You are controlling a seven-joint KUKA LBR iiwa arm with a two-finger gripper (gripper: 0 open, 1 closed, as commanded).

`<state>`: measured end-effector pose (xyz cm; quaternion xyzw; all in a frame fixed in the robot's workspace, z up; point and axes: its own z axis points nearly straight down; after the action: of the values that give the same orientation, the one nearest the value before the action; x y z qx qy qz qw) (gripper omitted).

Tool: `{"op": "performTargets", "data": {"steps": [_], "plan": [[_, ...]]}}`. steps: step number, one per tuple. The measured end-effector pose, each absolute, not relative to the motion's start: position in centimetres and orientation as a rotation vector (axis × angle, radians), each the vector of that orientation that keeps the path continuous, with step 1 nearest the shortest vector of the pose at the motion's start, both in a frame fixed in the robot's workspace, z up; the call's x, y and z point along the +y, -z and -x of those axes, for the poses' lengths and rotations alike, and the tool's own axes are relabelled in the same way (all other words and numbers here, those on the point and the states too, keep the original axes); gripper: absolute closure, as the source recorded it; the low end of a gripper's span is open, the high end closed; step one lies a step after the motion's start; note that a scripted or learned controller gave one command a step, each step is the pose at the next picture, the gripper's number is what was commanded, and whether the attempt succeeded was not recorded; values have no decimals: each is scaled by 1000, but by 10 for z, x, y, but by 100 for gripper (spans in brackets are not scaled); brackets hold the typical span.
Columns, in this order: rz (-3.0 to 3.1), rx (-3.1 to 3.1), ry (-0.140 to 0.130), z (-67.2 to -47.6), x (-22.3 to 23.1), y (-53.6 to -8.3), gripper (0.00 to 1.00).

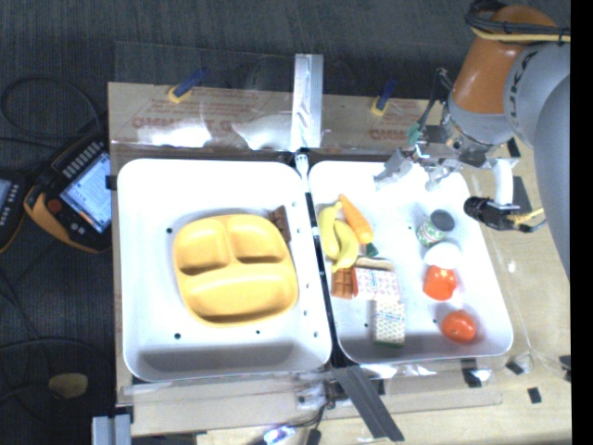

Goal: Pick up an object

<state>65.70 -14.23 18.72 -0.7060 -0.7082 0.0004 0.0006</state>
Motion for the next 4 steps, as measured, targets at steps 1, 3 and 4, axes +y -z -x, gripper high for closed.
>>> {"op": "performTargets", "data": {"steps": [1, 3, 4], "plan": [[2093, -2345, -4, -658, -104, -94, 0], [2028, -2399, 0, -616, -82, -184, 0], [2231, -2223, 8, -581, -119, -89, 0]]}}
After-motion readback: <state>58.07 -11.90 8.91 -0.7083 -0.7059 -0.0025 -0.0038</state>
